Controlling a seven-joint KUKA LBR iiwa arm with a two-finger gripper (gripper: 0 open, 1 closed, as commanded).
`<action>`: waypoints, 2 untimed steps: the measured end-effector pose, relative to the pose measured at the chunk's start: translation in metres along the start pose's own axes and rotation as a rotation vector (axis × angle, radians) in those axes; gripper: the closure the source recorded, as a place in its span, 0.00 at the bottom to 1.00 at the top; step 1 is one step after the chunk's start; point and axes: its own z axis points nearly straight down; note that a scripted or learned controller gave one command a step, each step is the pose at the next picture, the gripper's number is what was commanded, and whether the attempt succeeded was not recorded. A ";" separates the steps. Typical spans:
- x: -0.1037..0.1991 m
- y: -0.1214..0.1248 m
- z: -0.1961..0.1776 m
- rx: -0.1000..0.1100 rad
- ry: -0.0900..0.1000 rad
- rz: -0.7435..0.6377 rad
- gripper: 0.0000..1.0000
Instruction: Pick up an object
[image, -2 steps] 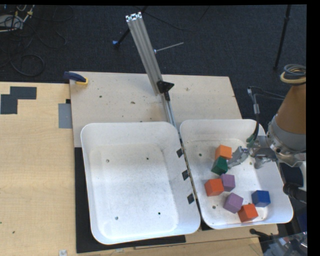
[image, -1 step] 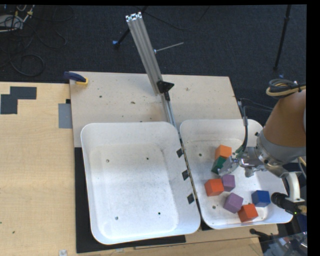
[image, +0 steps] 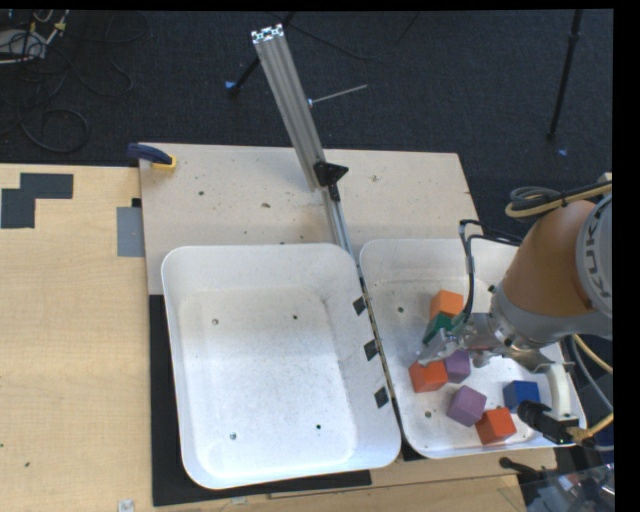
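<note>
Reaching in from 3 o'clock, the arm sets its gripper low in the right bin among a cluster of blocks; whether it is apart or together cannot be told. An orange block sits at its 12 o'clock, a red-orange cube at 7, a purple block just below, and another purple cube toward 5. The left bin lies at 9 o'clock.
</note>
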 end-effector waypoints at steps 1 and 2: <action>-0.003 0.000 -0.013 -0.002 0.000 0.007 1.00; -0.012 0.005 -0.061 -0.004 -0.004 0.001 1.00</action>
